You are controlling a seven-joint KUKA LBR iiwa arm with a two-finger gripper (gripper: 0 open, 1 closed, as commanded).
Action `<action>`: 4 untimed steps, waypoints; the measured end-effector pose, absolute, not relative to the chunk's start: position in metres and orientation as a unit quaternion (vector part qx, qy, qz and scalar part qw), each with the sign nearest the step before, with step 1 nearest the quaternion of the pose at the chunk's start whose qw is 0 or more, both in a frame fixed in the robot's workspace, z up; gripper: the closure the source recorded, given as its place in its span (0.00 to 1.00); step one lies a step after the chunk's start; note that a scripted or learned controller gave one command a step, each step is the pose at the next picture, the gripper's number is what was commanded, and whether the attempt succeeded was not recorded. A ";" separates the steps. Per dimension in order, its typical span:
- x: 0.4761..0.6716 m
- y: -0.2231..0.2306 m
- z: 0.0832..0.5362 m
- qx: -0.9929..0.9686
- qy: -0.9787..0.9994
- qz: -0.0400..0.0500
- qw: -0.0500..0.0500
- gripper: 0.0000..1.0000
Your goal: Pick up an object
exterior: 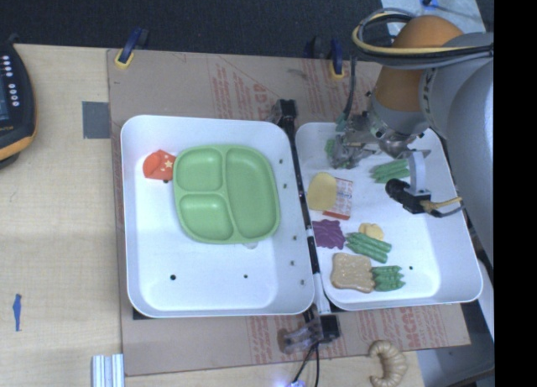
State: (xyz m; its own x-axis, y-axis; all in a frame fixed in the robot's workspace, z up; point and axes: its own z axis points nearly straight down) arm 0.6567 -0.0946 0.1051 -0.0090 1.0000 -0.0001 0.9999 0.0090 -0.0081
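Note:
My gripper (346, 154) hangs low over the back left part of the right bin (445, 268), its metal fingers close above the bin floor. A green piece (388, 169) lies just to its right. In front of it sits a yellow wedge with a red-and-white label (329, 192). Further forward lie a purple piece (328, 232), a small yellow piece (371, 231), green bean pods (368, 246), a toast slice (351, 272) and a small green bunch (387, 277). Nothing shows between the fingers.
The left bin (151, 268) holds a green divided plate (226, 193) and a red piece with a yellow star (159, 164) at its back left. A tan curled object (388, 363) lies on the bench in front of the right bin.

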 end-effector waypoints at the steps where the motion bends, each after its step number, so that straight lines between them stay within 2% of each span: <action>1: 0.657 -0.095 0.105 -0.704 -0.710 0.003 0.003 0.00; 2: 0.657 -0.096 0.116 -0.703 -0.711 0.003 0.003 1.00; 3: 0.657 -0.096 0.115 -0.703 -0.711 0.004 0.003 0.00; 4: 0.651 -0.133 0.098 -0.705 -0.709 -0.002 -0.003 0.00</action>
State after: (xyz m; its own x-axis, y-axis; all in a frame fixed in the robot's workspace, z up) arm 0.6513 -0.1333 0.0978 -0.0047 1.0000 -0.0017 1.0000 0.0047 0.0075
